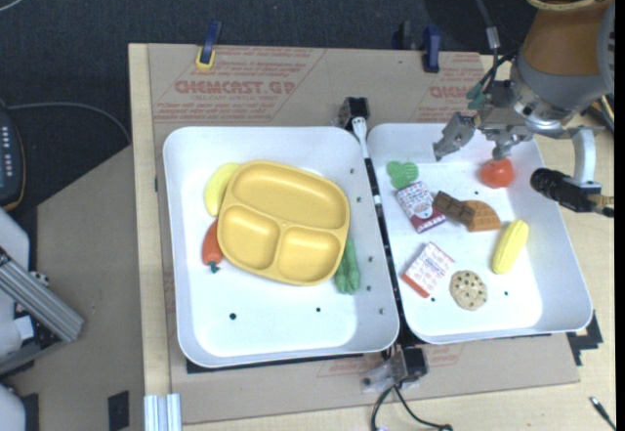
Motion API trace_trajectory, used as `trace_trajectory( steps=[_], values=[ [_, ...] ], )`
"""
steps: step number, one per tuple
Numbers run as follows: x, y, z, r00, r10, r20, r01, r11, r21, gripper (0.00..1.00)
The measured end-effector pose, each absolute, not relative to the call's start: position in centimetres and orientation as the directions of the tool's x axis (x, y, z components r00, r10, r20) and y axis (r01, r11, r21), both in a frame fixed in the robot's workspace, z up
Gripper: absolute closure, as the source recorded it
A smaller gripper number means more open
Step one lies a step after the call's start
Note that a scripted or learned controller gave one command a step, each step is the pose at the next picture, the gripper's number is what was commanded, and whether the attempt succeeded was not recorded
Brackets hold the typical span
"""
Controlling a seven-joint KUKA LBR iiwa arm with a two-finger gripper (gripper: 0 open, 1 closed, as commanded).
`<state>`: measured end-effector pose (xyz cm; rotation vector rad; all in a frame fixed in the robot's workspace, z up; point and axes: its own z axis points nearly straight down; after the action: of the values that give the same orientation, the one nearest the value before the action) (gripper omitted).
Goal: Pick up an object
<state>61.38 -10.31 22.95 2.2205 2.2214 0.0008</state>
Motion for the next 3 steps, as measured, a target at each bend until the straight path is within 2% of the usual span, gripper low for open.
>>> trace_trajectory(
  steps=[1, 2, 3],
  values=[
    [60.8, -10.6, 18.5, 0.0, 1.0, 0.001, 1.0, 0.0, -0.006, 0.0],
    [61.1, -10.7, 12.2, 0.0, 1.0, 0.001, 1.0, 0.0, -0.007, 0.0],
    [61.3, -10.5, 8.8, 0.0, 1.0, 0.004, 1.0, 0.0, 0.002, 0.0]
  ],
)
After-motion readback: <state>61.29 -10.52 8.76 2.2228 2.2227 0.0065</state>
